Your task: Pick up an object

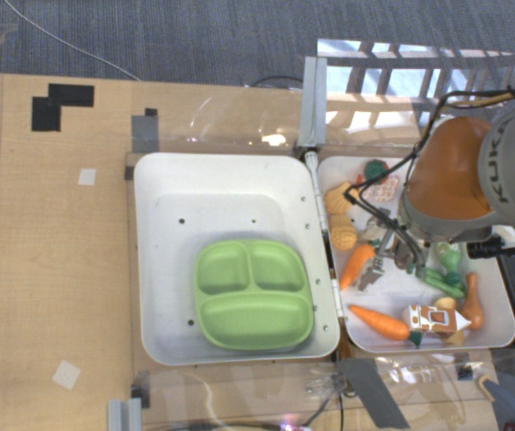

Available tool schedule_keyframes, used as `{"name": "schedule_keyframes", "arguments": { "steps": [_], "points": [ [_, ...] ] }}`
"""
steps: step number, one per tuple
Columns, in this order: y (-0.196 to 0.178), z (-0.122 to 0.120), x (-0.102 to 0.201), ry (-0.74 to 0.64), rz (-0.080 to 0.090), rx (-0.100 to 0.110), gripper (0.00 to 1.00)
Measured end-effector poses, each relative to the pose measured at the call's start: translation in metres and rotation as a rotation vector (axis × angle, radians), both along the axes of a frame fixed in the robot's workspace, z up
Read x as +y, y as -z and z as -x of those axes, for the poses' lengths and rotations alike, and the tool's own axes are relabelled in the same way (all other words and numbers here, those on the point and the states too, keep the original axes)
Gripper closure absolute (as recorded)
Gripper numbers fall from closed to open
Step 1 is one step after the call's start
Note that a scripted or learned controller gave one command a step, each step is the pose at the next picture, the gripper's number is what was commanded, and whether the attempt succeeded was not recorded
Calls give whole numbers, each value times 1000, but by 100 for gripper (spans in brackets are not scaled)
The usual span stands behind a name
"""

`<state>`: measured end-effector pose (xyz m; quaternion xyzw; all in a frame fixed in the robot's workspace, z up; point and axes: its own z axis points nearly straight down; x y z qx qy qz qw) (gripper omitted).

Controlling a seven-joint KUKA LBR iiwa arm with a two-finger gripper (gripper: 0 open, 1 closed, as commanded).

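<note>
The right bin (507, 323) holds several toy foods. My gripper (377, 269) hangs low over its middle, right beside a small carrot (355, 266) that lies tilted near the bin's left wall. A longer carrot (378, 322) lies at the front, with a small milk carton (433, 320) to its right. Two tan bread pieces (339, 203) sit at the left wall, toward the back. Green vegetables (446, 282) and a slim orange piece (474, 302) lie at the right, partly under the arm. Nothing is visibly held.
The left bin (176, 196) carries a green divided plate (253, 294) at its front. The grey arm with its orange band (450, 169) covers the back right of the right bin. A metal divider (324, 232) separates the bins.
</note>
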<state>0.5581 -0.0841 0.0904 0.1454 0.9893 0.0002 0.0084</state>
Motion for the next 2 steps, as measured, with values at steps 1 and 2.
{"name": "schedule_keyframes", "arguments": {
  "steps": [1,2],
  "points": [
    [-13,-4,-2,-5,6,-14,100],
    [-185,-30,19,128,-3,-6,100]
  ]
}}
